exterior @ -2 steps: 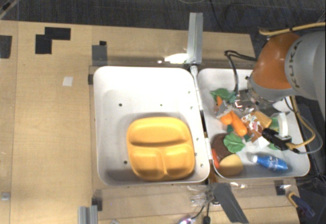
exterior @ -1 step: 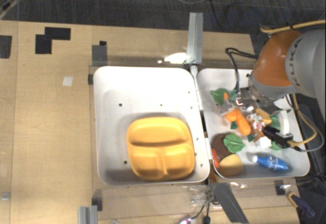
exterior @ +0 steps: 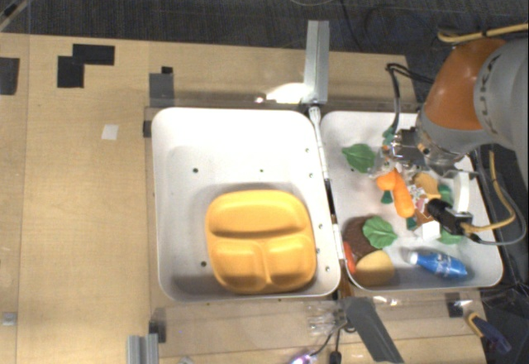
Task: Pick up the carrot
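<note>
In the right bin (exterior: 494, 271), the carrot (exterior: 397, 191) lies among other toys, its long axis running from upper left to lower right, just below and left of the gripper (exterior: 411, 157). Whether the fingers are open or closed I cannot tell (wrist and cabling crowd them). The carrot looks smooth, orange and tapered, likely hard plastic. A green leaf (exterior: 360, 157) sits up-left of it, a blue bottle (exterior: 440, 264) lower right; the left bin (exterior: 173, 139) holds a glossy yellow tray (exterior: 259, 238).
</note>
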Robot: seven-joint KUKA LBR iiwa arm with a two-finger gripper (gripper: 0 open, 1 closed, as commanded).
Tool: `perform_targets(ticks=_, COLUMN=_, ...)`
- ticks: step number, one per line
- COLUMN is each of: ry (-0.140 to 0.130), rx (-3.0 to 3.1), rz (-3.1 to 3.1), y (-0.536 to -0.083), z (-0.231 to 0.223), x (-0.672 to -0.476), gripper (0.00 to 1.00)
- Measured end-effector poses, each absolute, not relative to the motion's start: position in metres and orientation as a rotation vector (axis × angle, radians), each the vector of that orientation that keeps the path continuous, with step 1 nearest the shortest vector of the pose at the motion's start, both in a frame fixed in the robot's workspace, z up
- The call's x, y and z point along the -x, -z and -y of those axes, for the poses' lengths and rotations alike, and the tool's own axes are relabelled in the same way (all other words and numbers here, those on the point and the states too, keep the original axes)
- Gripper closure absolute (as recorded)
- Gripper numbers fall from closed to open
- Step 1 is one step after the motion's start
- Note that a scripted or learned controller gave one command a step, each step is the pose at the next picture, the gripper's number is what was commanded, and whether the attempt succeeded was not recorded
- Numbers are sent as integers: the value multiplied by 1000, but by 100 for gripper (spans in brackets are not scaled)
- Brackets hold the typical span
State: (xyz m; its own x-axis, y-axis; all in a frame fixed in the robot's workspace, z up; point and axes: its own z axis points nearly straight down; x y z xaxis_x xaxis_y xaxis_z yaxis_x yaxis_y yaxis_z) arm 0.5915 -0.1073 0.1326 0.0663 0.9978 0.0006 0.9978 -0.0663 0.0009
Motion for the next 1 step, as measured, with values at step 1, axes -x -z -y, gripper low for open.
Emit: perform_targets(ticks=1, ry=-1, rx=-2467, rz=-1944, y=-183, z=60, x=-625, gripper=100)
